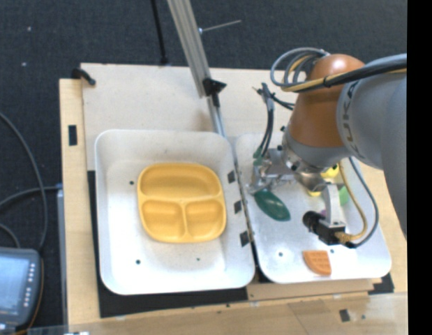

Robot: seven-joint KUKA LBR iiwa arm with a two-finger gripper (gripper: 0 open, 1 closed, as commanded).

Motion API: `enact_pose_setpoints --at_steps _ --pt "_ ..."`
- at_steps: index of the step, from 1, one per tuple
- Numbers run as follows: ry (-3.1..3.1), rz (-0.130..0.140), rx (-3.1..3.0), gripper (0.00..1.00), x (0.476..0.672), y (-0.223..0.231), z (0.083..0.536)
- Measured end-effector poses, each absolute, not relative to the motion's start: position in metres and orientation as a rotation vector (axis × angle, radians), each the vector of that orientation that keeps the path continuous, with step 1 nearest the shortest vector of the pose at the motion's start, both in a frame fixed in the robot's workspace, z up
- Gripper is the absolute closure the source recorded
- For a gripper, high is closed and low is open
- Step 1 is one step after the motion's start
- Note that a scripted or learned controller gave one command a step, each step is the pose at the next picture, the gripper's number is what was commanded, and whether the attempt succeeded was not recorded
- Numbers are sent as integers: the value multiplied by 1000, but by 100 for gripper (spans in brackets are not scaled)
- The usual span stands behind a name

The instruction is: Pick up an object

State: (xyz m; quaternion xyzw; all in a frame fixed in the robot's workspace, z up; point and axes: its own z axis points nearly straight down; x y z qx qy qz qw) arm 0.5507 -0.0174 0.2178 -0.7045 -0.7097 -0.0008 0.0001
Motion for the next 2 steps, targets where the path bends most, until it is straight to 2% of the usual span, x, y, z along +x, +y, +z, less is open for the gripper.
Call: enact_pose_setpoints --at_steps 1,2 --pt "-2229 -4 -2213 100 557 31 228" --pt "-2229 -4 -2215 100 575 70 239"
